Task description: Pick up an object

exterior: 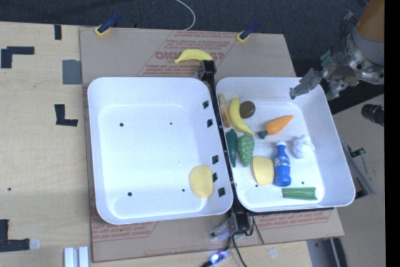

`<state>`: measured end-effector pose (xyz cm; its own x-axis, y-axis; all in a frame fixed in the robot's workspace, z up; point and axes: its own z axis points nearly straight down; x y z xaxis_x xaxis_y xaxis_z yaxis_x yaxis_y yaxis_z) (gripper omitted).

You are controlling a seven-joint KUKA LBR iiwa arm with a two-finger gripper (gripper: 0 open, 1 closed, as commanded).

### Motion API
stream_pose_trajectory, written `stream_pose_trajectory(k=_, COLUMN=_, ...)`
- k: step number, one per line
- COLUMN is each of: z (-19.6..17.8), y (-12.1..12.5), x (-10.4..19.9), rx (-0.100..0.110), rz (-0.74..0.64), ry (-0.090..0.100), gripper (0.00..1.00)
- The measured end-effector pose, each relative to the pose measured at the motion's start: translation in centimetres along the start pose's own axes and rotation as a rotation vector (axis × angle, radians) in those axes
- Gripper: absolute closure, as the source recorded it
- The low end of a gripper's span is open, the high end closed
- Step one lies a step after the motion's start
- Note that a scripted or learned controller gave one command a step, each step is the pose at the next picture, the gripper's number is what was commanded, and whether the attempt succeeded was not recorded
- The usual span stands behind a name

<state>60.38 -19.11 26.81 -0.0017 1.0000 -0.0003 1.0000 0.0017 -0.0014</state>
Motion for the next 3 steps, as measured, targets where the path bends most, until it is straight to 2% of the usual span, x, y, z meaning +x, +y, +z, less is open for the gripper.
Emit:
stream_pose_trajectory(k=1, z=16.9, y=-2.8, x=4.5, rx=0.012, rz=-0.001, ry=0.005, gripper=0.00)
stream_pose_trajectory(k=2, z=18.4, y=4.5, x=9.2, rx=0.001, rz=-0.005, ry=-0.011, gripper=0.00)
stream_pose_trajectory(k=3, z=17.4, y=4.3, x=9.2, rx=0.001, rz=0.000, ry=-0.003, gripper=1.00)
